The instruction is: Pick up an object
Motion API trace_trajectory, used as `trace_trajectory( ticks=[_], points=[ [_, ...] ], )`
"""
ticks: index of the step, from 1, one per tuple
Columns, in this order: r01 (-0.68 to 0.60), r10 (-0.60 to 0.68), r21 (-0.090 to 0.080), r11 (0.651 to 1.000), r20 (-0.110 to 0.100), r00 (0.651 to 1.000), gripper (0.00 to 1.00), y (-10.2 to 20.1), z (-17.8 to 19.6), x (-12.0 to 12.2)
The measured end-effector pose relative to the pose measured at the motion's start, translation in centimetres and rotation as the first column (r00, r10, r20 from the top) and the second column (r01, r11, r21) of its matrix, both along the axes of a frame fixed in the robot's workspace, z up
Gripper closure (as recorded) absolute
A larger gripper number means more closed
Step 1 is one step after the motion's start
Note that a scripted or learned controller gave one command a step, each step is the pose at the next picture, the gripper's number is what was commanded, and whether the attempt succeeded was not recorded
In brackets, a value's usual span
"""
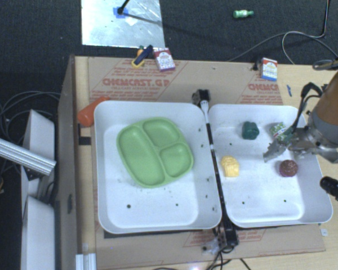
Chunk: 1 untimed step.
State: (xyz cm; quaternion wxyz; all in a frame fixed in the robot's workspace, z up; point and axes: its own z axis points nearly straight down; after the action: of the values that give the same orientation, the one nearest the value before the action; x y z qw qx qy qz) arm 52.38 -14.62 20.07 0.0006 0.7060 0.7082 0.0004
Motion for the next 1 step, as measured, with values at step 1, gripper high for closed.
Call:
trace_trajectory(
  ticks=[1],
  points=[
    [0.002,-0.002,0.0,1.0,-0.002,1.0,0.0,-4.81,-7.44,3.83]
  ],
)
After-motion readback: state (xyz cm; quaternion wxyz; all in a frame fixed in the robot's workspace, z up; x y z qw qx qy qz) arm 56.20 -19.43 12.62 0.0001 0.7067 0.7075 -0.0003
